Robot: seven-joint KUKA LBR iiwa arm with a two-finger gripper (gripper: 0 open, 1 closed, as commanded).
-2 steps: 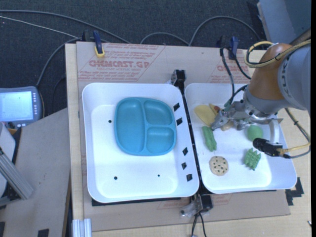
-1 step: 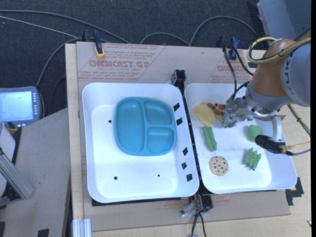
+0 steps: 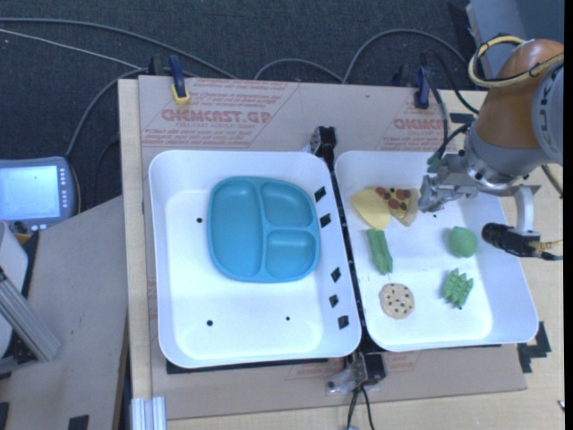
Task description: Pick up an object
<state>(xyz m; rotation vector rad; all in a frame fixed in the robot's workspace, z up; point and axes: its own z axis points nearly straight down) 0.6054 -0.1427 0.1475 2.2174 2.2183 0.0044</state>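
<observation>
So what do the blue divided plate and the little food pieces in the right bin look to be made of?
The blue divided plate looks like moulded plastic with a matte, even colour and soft rounded ridges. The pizza slice, cookie, green pod, green ball and leafy green piece look like toy food, likely plastic or rubber, in flat saturated colours; their texture is too small to tell.

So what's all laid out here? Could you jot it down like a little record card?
left bin: holds a blue plastic divided plate
right bin: holds five toy foods
toy foods: yellow pizza slice, long green vegetable piece, round chocolate-chip cookie, smooth green round lump, spiky green leafy piece
end effector: over the right bin's far edge, just right of the pizza slice
arm: grey and orange, reaching in from the right
</observation>
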